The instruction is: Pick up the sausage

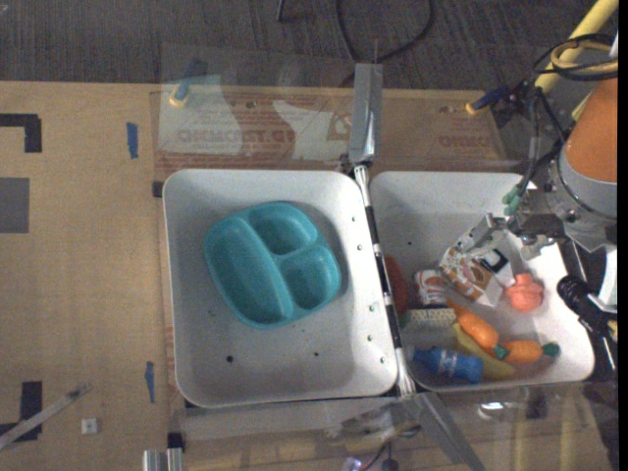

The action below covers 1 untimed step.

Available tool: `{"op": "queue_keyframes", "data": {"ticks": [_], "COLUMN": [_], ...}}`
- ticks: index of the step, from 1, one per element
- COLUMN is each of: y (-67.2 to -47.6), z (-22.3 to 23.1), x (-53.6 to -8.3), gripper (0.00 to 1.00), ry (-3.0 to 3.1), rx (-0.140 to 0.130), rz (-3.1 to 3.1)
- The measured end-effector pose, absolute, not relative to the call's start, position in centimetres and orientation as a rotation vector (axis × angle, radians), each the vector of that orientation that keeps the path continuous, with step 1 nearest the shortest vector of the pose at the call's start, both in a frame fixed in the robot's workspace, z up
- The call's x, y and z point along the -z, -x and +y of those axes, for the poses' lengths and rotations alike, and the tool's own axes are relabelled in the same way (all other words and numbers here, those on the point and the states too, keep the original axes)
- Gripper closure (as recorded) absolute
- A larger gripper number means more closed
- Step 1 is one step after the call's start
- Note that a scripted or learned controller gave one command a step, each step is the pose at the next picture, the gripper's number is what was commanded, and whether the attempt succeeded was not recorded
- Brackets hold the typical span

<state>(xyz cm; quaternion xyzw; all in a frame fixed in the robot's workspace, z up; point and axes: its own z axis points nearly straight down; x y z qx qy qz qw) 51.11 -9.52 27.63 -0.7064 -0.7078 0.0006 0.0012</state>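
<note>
Hanging over the right bin (432, 199), the gripper (502, 235) is seen toward three o'clock, above a brown-and-white packet (469, 275). Its tip is blurred, so whether it is open or closed cannot be told. The sausage (393, 283), reddish-brown, is wedged at the bin's nine o'clock edge, partly hidden by the dividing wall. A teal divided plate (273, 261) is held in the left bin (196, 361).

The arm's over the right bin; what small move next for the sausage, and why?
Probably shift the gripper toward the bins' divider: the reddish piece that looks like the sausage lies against that wall, while the gripper sits above a brown-and-white toy.
</note>
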Motion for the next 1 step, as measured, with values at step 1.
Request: {"op": "queue_keyframes", "data": {"ticks": [1], "y": [-47.87], "z": [-13.79], "x": [-19.63], "gripper": [0.0], "ry": [2.237], "rx": [-0.001], "rz": [-2.204]}}
